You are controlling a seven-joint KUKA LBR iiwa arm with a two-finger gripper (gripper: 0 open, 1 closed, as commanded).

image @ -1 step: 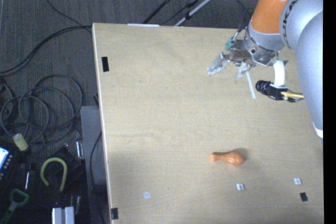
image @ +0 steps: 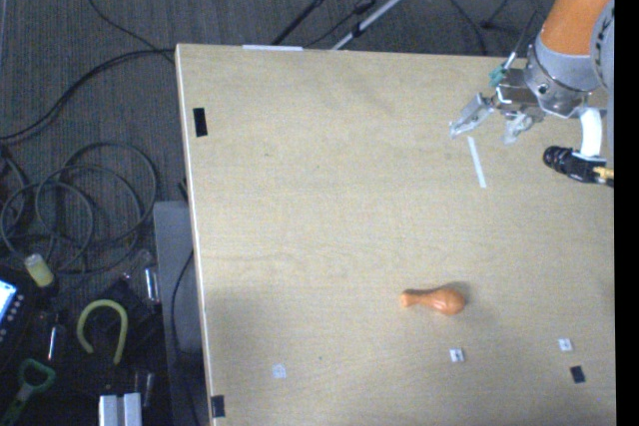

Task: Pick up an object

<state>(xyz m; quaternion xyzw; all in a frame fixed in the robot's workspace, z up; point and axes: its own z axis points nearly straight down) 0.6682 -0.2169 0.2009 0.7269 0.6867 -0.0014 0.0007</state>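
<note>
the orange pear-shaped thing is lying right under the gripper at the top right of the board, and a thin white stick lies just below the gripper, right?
Not quite. The orange pear-shaped thing lies far from the gripper, down near the bottom of the board, as the camera view shows. The thin white stick does lie just below the gripper at the top right.

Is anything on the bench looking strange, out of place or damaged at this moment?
Nothing looks damaged or spilled. An orange pear-shaped object lies on its side on the wooden bench top, far from the gripper, which hovers near the upper right with fingers spread. A thin white stick lies just below the gripper, at a slant.
</note>
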